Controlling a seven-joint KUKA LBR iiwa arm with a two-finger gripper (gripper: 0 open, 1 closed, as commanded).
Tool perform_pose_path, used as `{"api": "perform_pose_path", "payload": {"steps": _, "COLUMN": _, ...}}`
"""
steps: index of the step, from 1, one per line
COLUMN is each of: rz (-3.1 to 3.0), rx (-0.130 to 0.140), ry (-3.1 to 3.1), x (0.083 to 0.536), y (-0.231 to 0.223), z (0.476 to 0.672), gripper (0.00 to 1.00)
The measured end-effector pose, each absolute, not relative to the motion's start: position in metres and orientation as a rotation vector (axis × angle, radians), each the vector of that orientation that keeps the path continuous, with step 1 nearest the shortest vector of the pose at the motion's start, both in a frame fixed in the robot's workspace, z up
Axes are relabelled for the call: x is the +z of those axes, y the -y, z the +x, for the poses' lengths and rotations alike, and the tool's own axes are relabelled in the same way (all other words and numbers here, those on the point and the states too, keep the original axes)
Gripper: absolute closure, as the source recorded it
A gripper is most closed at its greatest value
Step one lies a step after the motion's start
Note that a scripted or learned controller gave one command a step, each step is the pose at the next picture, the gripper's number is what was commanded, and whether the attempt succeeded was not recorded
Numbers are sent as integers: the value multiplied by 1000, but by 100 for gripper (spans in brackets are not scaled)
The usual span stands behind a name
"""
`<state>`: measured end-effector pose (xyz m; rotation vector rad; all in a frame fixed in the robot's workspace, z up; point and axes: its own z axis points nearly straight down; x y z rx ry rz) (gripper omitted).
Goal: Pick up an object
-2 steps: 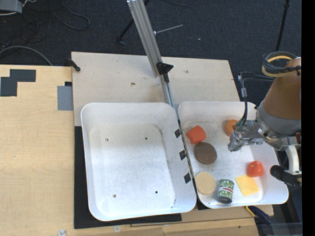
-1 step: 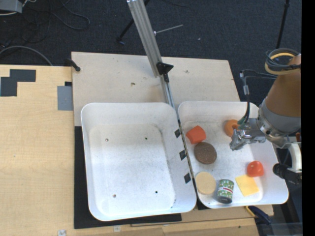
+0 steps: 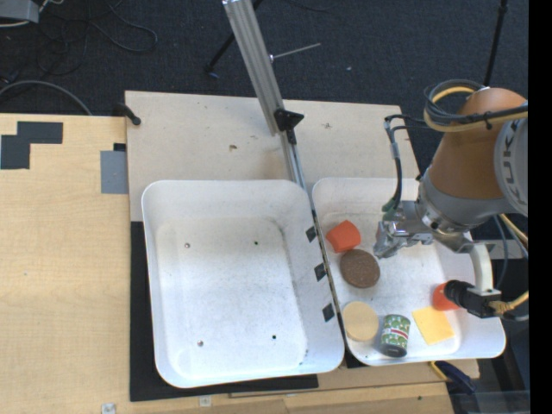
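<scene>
1. Nearest the camera, along the front of the right bin (image 3: 483, 348), lie a tan disc (image 3: 360, 321), a small green-labelled can (image 3: 395, 335) on its side and a yellow block (image 3: 433, 324); any of them could serve as the object to pick.
2. Just behind them sits a brown disc (image 3: 359, 268), with an orange block (image 3: 344, 235) touching or nearly touching its far edge. These two lie closest to the claw (image 3: 386, 241).
3. The claw hangs above the middle of the right bin, just right of the orange block. It holds nothing visible; whether it stands wide or narrow I cannot tell.
4. To do this well, I judge it should centre over one item, likely the orange block, before descending, so it does not nudge the brown disc.
5. Farther left, the left bin (image 3: 164, 231) rests on the bench (image 3: 198, 128).
</scene>
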<state>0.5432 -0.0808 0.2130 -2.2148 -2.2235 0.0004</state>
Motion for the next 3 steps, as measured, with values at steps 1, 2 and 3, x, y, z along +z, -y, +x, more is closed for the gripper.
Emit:
{"api": "perform_pose_path", "payload": {"steps": 1, "rz": -2213, "rx": 2, "ry": 2222, "x": 207, "y": 24, "z": 547, "gripper": 100}}
{"api": "perform_pose_path", "payload": {"steps": 2, "rz": -2215, "rx": 1, "ry": 2225, "x": 221, "y": -30, "z": 549, "gripper": 100}}
{"api": "perform_pose_path", "payload": {"steps": 3, "rz": -2214, "rx": 3, "ry": 2224, "x": 216, "y": -82, "z": 550, "gripper": 100}}
